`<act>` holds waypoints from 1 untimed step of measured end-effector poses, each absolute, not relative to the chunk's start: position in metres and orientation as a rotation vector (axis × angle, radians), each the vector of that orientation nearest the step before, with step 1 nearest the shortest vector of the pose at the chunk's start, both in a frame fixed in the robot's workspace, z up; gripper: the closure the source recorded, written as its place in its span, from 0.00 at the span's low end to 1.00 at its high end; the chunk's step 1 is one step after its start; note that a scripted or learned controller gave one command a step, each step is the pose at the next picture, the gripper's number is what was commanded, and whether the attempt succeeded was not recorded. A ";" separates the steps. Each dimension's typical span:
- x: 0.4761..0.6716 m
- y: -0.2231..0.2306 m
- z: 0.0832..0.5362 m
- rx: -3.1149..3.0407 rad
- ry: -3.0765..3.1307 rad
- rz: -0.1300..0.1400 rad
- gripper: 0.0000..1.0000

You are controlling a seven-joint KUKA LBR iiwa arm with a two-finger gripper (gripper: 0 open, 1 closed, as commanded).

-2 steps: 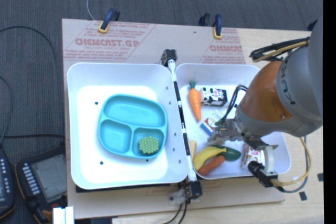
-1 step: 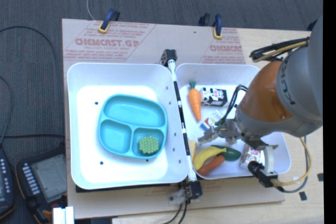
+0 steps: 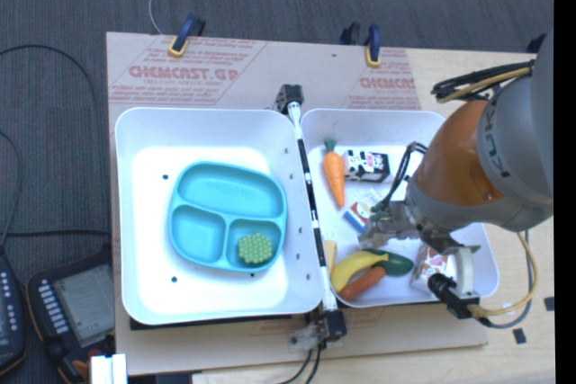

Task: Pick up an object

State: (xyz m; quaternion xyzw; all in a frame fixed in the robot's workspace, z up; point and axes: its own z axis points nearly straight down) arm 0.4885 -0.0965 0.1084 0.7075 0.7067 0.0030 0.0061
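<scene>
Where the board [image 3: 193, 72] behind the gripper [image 3: 385, 227] reads "CHEMCAST GP", print on the small carton [image 3: 367, 164] beyond it stays illegible; finger opening and any hold cannot be told.

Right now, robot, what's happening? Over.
Gripper low in right bin, nothing seen held. Banana, carrot close by. Arm covers bin's right side.

A grey robot arm [image 3: 517, 148] with a wide orange band [image 3: 454, 162] above its wrist reaches in from the right side and bends downward. Its two-finger gripper [image 3: 382, 227] hangs low at the arm's left end, pointing down, partly hidden beneath the wrist's bulk.
</scene>
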 end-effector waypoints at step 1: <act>0.488 -0.096 0.108 2.214 2.211 0.009 0.00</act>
